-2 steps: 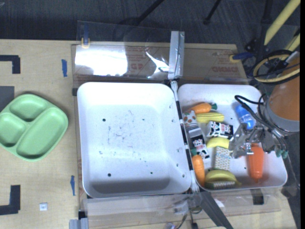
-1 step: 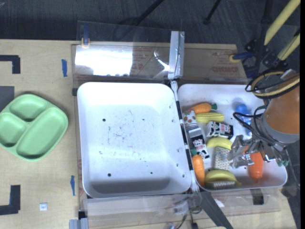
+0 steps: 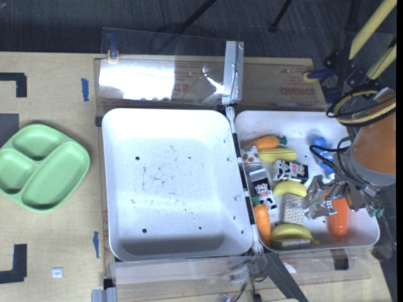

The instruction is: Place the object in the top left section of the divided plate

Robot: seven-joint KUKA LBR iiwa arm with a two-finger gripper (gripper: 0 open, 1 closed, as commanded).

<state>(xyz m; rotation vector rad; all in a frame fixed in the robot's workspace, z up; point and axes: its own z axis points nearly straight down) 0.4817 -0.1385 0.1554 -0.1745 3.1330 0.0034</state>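
Gripper low in the right white bin, over toy food clutter; can't tell how the jaws stand. Likely target: orange plastic carrot just beside it, probably light, stiff, slick; take mid-body. Green divided plate on worktop far left.

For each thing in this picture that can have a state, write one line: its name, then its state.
Green divided plate: on the bench left of the bins, nothing in its sections.
Left bin: nothing in it.
Right bin: holds toy food.
End effector: low over the right bin's toys.
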